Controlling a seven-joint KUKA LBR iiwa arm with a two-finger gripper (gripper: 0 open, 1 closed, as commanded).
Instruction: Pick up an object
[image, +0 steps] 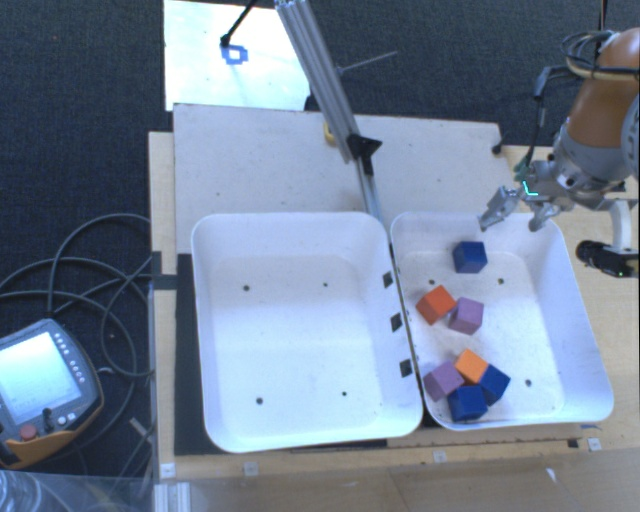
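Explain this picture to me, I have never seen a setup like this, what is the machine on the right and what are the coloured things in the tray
You are looking down at a slant from a camera fixed above a workbench. The grey and orange machine at the right is a robot arm; at its tip is a gripper with two fingers, spread apart and holding nothing, above the far edge of the right bin. Two shallow white bins sit side by side. The right one holds seven small blocks: a blue block nearest the gripper, an orange and a purple pair in the middle, and a cluster of four near the front. The left bin sits beside it. The handheld control screen lies on the floor at left.
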